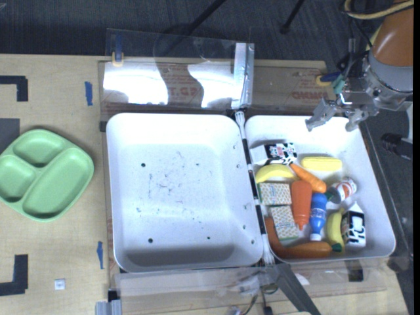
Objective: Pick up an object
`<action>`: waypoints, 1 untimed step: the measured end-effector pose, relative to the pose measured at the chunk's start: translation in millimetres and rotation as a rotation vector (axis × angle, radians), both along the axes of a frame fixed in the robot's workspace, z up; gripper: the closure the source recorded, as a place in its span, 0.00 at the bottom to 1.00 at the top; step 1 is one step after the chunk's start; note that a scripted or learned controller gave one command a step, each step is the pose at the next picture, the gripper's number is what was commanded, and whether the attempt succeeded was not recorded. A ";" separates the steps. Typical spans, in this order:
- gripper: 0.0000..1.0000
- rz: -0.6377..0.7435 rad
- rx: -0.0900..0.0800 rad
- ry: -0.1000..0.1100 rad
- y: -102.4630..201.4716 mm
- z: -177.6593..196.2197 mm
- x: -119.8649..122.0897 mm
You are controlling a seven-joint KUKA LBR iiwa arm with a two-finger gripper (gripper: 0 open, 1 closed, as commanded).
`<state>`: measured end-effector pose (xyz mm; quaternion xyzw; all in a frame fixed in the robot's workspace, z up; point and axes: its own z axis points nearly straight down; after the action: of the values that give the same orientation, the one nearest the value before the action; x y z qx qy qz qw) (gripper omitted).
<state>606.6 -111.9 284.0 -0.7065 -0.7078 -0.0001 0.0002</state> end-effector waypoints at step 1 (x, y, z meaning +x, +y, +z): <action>0.00 0.069 0.000 -0.001 -32.5 -93.1 -24.8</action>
<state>581.7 -144.4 190.9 -0.6815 -0.7318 -0.0004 -0.0004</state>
